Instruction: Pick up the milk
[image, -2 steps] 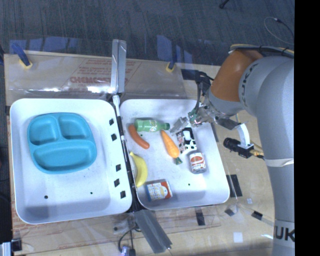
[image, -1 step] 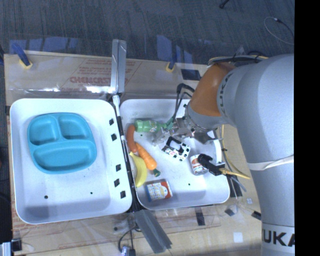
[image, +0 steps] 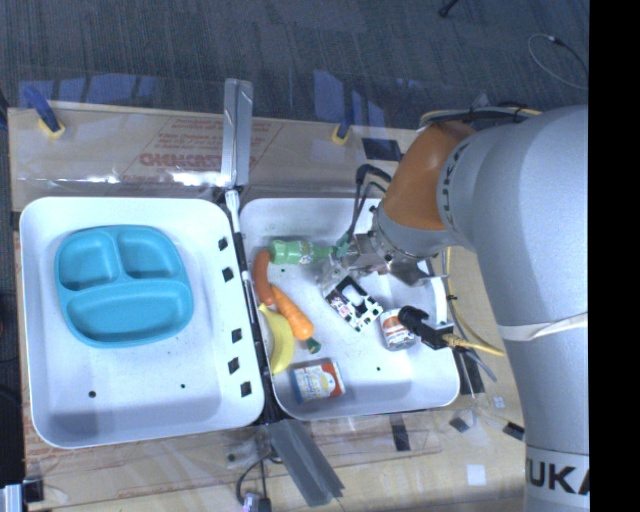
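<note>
In the right bin (image: 440, 385), the tool (image: 352, 262) sits low over the centre, beside a black-and-white patterned box (image: 352, 302); whether it is open or closed cannot be determined. The milk (image: 317, 381), a small carton, lies flat near the bin's front wall, well apart from the tool. A banana (image: 281, 342), carrot (image: 291, 312), green bottle (image: 291, 251) and can (image: 396, 329) lie nearby. The left bin (image: 60, 410) holds a blue divided tray (image: 122, 282).

You have a blue divided plate (image: 122, 282) in the left bin (image: 60, 400); in the right bin (image: 420, 385), a carrot (image: 291, 312) lies against a banana (image: 281, 343), near a green bottle (image: 292, 251)
</note>
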